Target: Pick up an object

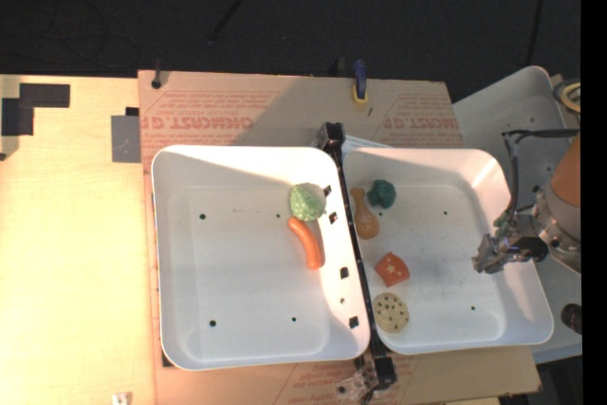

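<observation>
My gripper [493, 259] hangs over the right edge of the right bin [446, 337], with nothing seen between its fingers. In that bin lie a dark green lump [382, 194], a tan pear-shaped piece [364, 215], a red-orange block [392, 269] and a round beige cookie with dots [390, 311], all well left of the gripper. The left bin [237, 337] holds a light green ball [306, 201] and an orange carrot-like stick [308, 243] near its right wall.
A black divider with clips [346, 242] runs between the two bins. Brown cardboard [247, 109] lies under them on the pale wooden bench [66, 251]. A blue clamp [359, 81] stands at the cardboard's far edge. The arm's wrist and cables [545, 204] are at the right.
</observation>
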Tool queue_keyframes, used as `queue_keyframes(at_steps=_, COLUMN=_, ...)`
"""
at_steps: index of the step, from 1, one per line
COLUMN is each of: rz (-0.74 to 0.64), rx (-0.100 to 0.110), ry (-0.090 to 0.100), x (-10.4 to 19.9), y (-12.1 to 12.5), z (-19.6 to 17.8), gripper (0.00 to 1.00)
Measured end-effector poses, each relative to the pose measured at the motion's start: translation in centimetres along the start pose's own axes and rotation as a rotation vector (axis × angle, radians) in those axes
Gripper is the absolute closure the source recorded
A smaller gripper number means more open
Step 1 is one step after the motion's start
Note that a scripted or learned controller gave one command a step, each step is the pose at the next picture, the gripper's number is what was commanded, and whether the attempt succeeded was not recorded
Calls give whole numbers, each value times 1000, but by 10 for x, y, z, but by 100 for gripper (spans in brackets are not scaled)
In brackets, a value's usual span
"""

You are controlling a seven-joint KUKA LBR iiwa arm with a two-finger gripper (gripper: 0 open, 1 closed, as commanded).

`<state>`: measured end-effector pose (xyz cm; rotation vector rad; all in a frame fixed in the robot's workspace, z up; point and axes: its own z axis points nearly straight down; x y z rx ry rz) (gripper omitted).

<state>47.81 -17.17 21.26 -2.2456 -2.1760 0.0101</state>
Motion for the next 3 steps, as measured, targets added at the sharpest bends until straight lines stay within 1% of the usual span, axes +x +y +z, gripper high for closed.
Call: queue_keyframes(at_steps=3, rz=-12, rx=2, ry=0, x=-2, y=1, z=-28, gripper=100)
